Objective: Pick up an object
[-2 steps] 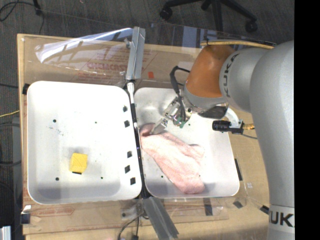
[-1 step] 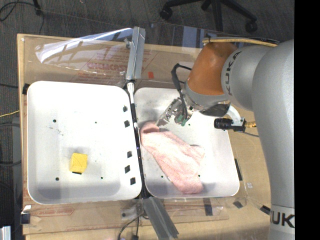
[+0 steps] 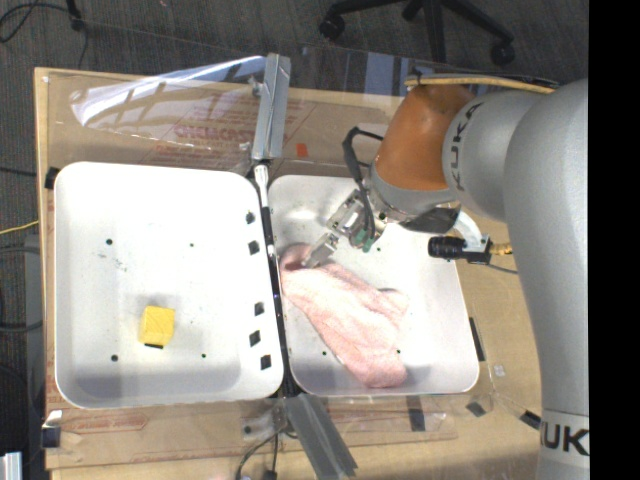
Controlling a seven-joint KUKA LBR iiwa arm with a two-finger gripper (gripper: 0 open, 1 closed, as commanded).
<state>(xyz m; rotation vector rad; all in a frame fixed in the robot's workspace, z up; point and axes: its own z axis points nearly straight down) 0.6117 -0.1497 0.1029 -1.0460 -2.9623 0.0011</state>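
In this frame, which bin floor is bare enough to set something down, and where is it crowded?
The left bin is mostly bare: only a yellow block sits near its front, so everything behind and right of it is free. The right bin is crowded: the pink cloth covers its middle, with the gripper at the cloth's upper left end.

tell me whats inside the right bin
A pink cloth lies in the right bin, spread from its left wall toward the front. The gripper reaches down at the cloth's upper end. Whatever lies under the cloth is covered.
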